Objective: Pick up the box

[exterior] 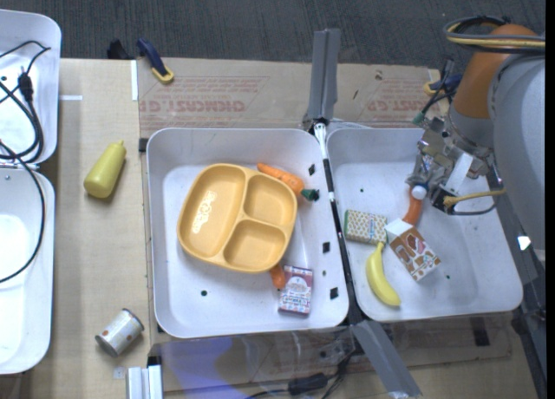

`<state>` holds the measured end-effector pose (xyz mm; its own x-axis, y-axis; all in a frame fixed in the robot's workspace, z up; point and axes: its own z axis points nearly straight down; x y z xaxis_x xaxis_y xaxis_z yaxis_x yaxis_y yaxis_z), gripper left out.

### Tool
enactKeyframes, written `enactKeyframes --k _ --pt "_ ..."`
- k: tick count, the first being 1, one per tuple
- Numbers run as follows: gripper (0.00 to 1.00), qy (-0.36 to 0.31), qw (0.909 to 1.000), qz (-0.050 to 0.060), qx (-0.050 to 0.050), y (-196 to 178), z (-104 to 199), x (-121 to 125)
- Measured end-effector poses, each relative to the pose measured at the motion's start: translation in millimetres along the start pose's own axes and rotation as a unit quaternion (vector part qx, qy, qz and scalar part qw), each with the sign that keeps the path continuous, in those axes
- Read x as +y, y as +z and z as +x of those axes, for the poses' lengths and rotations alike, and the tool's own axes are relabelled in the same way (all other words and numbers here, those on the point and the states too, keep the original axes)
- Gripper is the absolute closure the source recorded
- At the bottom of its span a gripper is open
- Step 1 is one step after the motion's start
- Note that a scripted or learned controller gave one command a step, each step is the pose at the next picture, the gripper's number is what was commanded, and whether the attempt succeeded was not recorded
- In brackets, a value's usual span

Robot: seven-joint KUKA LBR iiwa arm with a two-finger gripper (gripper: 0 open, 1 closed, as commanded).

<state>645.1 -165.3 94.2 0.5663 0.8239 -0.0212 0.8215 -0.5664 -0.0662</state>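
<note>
A: Bins first: what lies in each?

B: The left bin [165, 241] holds a yellow divided plate [238, 217], a carrot [280, 177] at the plate's upper edge, and a small red box [296, 291] near the front rim. The right bin [486, 276] holds a green packet [365, 226], a banana [381, 277], and the box [413, 251], brown and white, lying tilted just beside the banana.

A: Where is the gripper?

B: The gripper [431, 182] hangs over the right bin's upper part, above the box and apart from it. An orange stick-like item [414, 211] lies between them.

A: Clenched or released?

B: Cannot tell, and nothing is visibly grasped.

A: Outside the bins?

B: A mustard bottle [105, 170] and a can [118, 332] lie on the bench at left.
</note>
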Motion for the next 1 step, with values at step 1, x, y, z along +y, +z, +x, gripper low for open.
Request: enactKeyframes --k 1 --pt "0.00 -0.006 0.9994 -0.033 0.009 0.8 10.2 9.3"
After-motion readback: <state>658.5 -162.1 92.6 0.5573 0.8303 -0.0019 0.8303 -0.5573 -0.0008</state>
